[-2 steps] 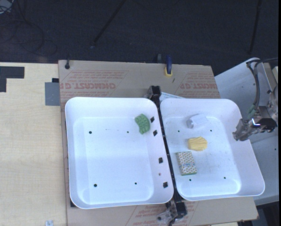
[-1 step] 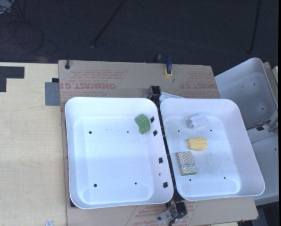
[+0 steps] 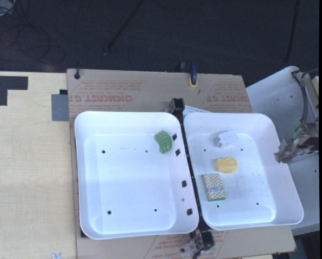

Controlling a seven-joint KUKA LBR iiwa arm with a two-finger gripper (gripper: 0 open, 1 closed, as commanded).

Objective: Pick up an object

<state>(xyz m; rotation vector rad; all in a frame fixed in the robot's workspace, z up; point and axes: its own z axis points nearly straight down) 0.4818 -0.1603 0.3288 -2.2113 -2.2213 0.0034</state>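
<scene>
Two white bins are seen side by side on the bench. In the left bin [image 3: 91,198], a green block [image 3: 163,141] is placed near the upper right corner. In the right bin [image 3: 282,198], three things are found: a small white cup [image 3: 225,139] lying toward the top, a yellow lump [image 3: 226,164] just below it, and a small patterned box [image 3: 213,186] lower, near the left wall. The gripper [image 3: 292,149] is seen outside the right bin's right rim; its state cannot be told.
</scene>
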